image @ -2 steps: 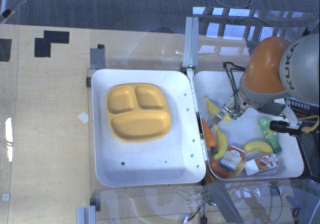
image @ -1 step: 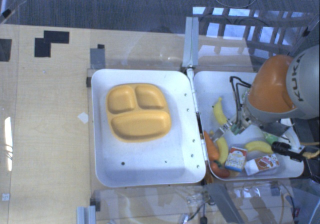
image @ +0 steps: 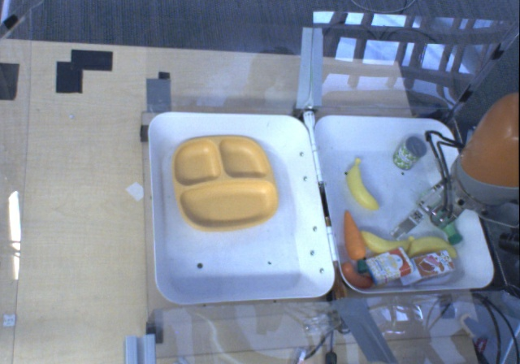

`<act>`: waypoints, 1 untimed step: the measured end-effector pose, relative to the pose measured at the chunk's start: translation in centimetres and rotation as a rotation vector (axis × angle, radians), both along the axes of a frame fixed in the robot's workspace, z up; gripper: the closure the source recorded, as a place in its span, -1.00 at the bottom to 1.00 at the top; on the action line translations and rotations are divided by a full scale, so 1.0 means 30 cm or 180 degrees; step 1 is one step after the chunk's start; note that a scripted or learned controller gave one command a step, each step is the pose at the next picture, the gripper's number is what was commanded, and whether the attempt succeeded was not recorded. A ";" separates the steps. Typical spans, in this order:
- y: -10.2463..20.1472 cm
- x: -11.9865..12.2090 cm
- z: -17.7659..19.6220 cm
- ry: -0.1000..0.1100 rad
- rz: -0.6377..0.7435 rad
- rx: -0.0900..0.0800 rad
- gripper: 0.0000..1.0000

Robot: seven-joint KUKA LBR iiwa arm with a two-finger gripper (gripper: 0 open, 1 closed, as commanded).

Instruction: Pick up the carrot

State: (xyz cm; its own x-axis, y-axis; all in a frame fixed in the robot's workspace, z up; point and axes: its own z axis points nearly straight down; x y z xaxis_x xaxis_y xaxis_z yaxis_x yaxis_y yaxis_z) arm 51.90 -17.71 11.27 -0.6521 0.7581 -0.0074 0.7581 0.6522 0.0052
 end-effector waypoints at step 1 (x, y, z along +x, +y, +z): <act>0.026 0.079 0.079 0.0002 0.0024 0.0005 -1.00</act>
